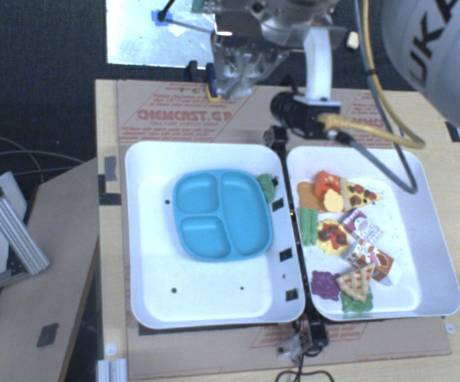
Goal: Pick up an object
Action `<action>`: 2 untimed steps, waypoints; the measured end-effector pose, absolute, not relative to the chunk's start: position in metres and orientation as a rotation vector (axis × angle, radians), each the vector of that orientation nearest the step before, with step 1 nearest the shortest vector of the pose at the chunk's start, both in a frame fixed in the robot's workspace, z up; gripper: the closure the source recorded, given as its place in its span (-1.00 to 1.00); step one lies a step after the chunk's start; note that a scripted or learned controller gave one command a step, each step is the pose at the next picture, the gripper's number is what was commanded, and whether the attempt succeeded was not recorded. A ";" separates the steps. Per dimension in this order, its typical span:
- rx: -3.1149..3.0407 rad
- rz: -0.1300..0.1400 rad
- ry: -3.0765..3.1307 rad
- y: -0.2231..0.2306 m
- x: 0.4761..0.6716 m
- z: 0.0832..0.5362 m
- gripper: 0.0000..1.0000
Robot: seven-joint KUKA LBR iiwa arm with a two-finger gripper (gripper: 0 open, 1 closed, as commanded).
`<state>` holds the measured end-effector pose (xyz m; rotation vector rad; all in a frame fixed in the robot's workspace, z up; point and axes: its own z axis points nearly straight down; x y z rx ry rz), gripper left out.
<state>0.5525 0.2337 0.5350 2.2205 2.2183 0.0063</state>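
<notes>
While the two-finger metal gripper (231,78) hung high at twelve o'clock, beyond both bins, I could not tell its state; nothing showed in its grasp. I judged the approach step not yet begun. Candidate objects, a heap of small coloured toy food pieces (345,233), lay in the right shallow white bin (433,237). Next move required travel toward four o'clock, then descent. A blue three-compartment plastic plate (220,215) occupied the left white bin (150,253), on a brown cardboard-covered bench (182,118) above dark floor.

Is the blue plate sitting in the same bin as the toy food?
No, the blue plate lies in the left bin, while the toy food is in the right bin.
</notes>
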 end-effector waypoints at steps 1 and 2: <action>2.230 -0.010 2.218 0.157 0.500 0.472 1.00; 2.232 -0.017 2.218 0.098 0.494 0.350 1.00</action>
